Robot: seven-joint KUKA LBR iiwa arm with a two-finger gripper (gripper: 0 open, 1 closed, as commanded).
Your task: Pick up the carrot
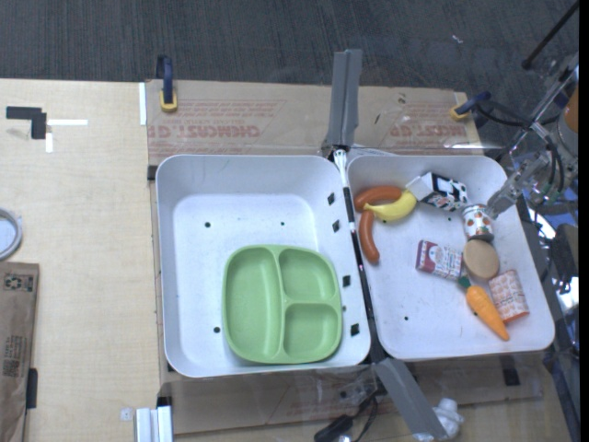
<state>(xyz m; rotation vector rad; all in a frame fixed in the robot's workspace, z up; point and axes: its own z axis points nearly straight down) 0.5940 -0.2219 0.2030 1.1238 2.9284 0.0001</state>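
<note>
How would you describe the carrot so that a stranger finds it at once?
Look in the right bin, at its near right corner. The carrot lies there beside a pale packet, below a round tan piece. It alone is orange and tapered, with a green top.

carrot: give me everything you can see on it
The carrot is a small orange toy, plastic by its look, with a green stub at its upper-left end. It lies flat and slanted in the right bin, near the front right corner, tip toward the front rim. It abuts a tan round piece and a pink packet.
</note>
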